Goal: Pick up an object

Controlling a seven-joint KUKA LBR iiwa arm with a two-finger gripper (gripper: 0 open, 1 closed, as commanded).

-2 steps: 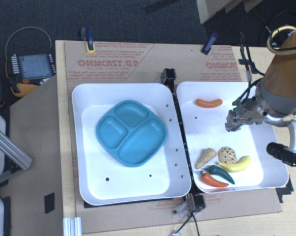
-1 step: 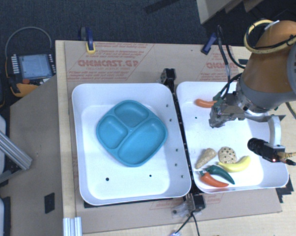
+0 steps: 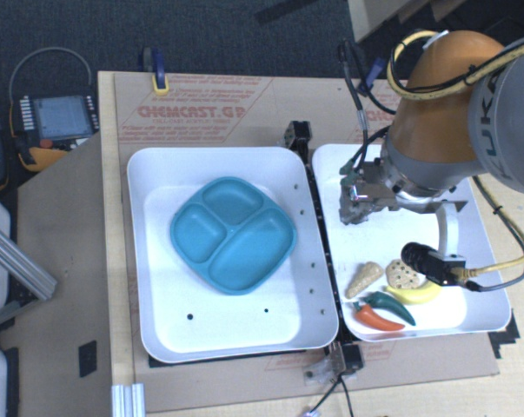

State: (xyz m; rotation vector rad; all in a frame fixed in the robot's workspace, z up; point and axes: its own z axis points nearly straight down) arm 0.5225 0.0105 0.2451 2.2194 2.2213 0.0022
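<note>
My gripper (image 3: 354,205) hangs over the upper left part of the right bin (image 3: 483,315), above bare white floor, and nothing shows in it. The toy foods lie together at the bin's front, below and to the right of the gripper: a beige cone-shaped piece (image 3: 364,278), a tan speckled cookie (image 3: 401,274), a yellow banana (image 3: 418,294), a teal pepper (image 3: 388,303) and a red-orange pepper (image 3: 379,319). The arm's orange and grey body hides the upper right of this bin.
The left bin (image 3: 157,320) holds a blue divided plate (image 3: 234,233) near its middle. A black clip (image 3: 298,135) sits at the top of the rim between the two bins. A screen device (image 3: 60,116) lies off the bench at far left.
</note>
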